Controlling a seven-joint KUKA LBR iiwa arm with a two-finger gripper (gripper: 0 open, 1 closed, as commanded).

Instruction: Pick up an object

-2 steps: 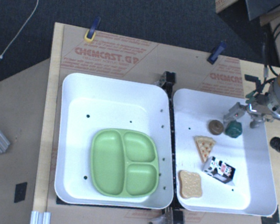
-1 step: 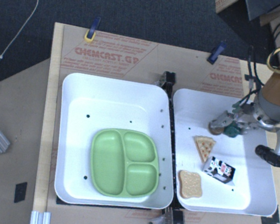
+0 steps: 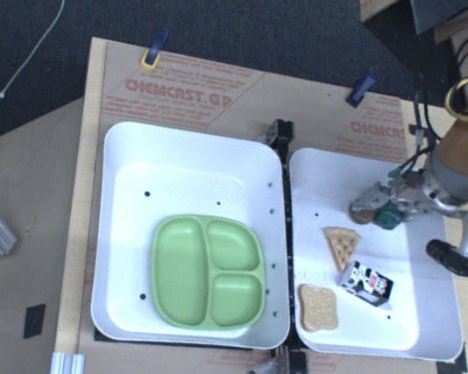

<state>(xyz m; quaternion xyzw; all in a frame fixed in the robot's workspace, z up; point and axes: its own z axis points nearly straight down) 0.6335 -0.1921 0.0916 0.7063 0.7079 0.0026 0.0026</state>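
In the right bin (image 3: 422,337), my gripper (image 3: 374,210) is low in the far half, coming in from the right under the grey and orange arm. A small teal object (image 3: 388,219) and a brownish round piece (image 3: 359,215) lie right at its tip; I cannot tell whether either is held. Nearer the front are a toy pizza slice (image 3: 341,246), a black-and-white patterned item (image 3: 367,283) and a toast slice (image 3: 318,308), all apart from the gripper.
The left bin (image 3: 130,173) holds a green divided plate (image 3: 207,270). A black clamp (image 3: 281,133) sits at the far end of the seam between the bins. A black cable part (image 3: 453,257) hangs over the right bin's right edge.
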